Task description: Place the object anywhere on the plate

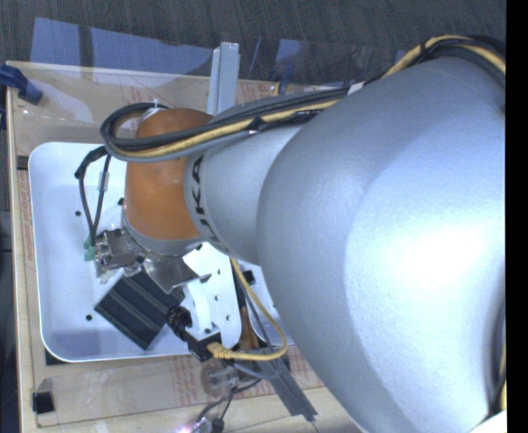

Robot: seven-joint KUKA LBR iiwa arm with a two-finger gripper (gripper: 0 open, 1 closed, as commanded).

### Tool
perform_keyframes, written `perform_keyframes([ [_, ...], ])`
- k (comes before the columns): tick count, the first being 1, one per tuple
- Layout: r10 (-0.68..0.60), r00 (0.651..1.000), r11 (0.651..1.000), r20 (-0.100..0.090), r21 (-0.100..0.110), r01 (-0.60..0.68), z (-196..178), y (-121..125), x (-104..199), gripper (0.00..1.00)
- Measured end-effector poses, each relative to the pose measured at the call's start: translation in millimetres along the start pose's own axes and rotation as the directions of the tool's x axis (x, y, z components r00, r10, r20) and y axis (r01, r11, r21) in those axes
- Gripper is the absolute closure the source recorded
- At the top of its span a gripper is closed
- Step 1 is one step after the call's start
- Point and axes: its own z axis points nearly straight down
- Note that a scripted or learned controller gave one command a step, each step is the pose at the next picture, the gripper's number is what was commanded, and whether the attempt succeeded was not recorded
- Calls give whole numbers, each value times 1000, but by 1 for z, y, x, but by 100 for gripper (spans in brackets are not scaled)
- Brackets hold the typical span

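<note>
The smooth grey arm (pixel 354 233), banded in glossy orange, hangs over the shallow white bin (pixel 51 242) on the wooden bench (pixel 110 391). Its boxy black end effector (pixel 137 309) sits low; how open it is cannot be told.

A broad matte grey arm (pixel 372 224) is filling the right of the frame, narrowing to a glossy orange band (pixel 160 183) at centre left. Black and yellow cables (pixel 245 120) are running along its top; a black ribbed block (pixel 137 309) is sitting lower left.
</note>
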Motion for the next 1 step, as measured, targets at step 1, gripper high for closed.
perform_keyframes([
  [1, 269, 963, 963, -3, -4, -269, 79, -10, 29, 100],
])
